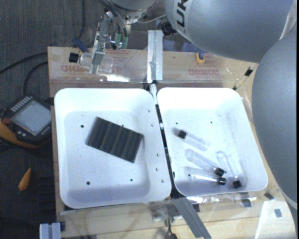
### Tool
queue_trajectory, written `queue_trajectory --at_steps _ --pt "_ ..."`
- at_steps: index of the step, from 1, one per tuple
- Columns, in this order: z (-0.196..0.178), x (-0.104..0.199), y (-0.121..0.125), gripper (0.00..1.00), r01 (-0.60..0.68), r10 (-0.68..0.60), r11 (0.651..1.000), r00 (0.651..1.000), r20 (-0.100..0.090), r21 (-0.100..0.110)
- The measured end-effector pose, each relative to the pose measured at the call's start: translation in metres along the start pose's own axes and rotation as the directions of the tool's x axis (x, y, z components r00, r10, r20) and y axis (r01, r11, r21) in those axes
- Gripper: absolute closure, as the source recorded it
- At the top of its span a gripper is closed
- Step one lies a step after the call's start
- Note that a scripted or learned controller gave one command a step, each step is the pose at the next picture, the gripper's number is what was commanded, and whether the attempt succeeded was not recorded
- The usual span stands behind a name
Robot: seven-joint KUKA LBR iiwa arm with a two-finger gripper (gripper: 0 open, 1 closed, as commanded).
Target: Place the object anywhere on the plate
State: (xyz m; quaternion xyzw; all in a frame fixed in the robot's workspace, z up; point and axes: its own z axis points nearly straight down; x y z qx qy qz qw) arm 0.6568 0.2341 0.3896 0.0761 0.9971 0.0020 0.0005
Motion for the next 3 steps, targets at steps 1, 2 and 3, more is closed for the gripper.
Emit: queue_trajectory --at_steps 1,2,3 --pt "-0.045 -0.007 0.001 1.0 0.023 -0.023 1.0 1.0 0.002 0.001" --pt "0.102 0.047 -0.009 1.0 0.103 -0.103 0.995 0.995 0.0 0.004" --pt "0.106 0.123 -0.02 1.0 0.14 -0.14 0.99 0.99 -0.001 0.004"
